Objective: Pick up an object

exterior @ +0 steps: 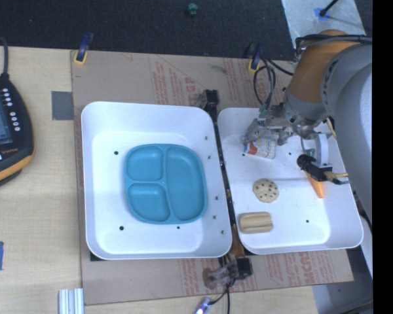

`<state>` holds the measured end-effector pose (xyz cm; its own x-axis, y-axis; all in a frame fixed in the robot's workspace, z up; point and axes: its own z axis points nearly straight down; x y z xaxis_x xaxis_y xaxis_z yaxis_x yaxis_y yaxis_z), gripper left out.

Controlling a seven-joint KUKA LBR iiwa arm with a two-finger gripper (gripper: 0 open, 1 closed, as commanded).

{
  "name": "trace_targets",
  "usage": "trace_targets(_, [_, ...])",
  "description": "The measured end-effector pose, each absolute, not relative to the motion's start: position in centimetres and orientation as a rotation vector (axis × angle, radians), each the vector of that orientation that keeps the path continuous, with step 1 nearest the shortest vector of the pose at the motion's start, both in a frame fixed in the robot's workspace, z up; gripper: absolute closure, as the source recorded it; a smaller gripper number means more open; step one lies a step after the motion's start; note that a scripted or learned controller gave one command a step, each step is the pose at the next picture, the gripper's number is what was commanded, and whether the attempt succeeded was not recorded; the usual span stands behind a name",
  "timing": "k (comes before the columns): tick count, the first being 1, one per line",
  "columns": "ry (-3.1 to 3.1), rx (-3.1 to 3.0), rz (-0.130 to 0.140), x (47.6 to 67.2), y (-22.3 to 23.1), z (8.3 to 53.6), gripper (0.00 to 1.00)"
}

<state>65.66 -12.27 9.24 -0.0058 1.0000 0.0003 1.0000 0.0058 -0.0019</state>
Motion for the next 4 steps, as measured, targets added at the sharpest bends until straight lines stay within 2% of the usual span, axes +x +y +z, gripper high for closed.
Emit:
trace_targets(1, [-2.234, -2.207, 0.003, 65.7, -12.3, 10.4, 1.0])
trace_targets(2, [-2.234, -2.206, 0.004, 65.7, -12.3, 10.4, 0.0])
trace_targets(3, [-2.224, -2.214, 0.006, 56.8, -11.8, 9.1, 0.0])
trace_targets(4, [-2.225, -2.214, 0.005, 52.9, -12.0, 9.1, 0.0])
